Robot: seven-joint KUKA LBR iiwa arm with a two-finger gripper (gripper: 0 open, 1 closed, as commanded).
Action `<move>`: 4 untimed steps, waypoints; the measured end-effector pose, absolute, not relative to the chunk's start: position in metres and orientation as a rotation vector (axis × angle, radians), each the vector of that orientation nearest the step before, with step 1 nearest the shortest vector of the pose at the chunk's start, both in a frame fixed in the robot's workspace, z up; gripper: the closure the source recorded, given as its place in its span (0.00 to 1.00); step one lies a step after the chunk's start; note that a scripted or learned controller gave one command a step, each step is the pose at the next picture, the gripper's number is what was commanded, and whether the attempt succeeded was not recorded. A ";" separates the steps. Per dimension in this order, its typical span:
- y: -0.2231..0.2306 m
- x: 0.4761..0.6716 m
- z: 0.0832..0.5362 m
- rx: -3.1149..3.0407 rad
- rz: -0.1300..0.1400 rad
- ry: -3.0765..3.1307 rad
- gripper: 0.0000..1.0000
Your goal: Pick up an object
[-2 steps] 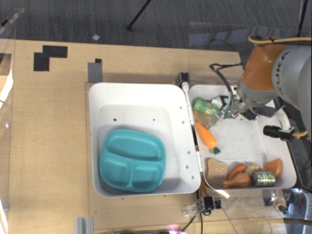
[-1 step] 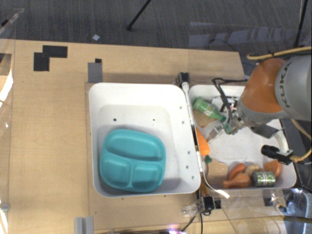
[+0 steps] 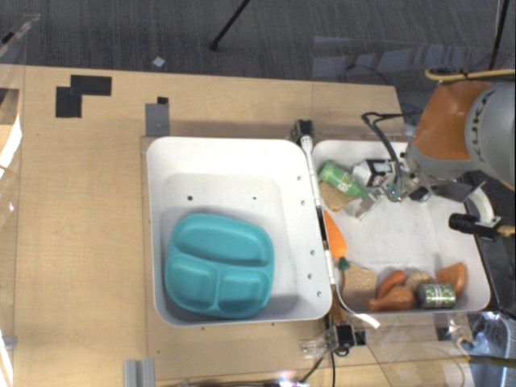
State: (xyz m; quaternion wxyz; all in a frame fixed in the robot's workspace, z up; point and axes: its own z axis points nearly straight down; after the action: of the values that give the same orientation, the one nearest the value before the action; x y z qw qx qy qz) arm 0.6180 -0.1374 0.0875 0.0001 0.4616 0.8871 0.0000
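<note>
Nearest the lens, a teal divided tray (image 3: 218, 266) sits in the left bin (image 3: 234, 156). Over the right bin (image 3: 419, 232) the arm (image 3: 468, 131) lowers its gripper (image 3: 393, 185) beside a green bottle (image 3: 340, 177); finger spacing cannot be told. A carrot (image 3: 334, 238), sausages (image 3: 393, 290) and a small can (image 3: 436, 295) lie along the near wall.

One fixed camera, mounted above the light wooden table (image 3: 72, 240), looks down at a slant. Both shallow white plastic bins, left (image 3: 234, 168) and right (image 3: 419, 224), sit in mid-frame at moderate range. Dark grey carpeted floor (image 3: 242, 14) fills the top. The grey arm with orange band (image 3: 459, 127) enters from the right.
</note>
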 end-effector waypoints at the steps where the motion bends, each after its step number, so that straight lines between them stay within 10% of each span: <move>1: -0.130 0.631 0.086 1.856 -0.005 2.546 0.00; 4: -0.187 0.661 0.083 2.821 -0.069 1.509 0.00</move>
State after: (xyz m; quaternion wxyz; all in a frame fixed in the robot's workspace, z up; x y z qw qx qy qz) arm 0.6609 -0.1867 0.0830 -0.0294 0.8812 0.4714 -0.0214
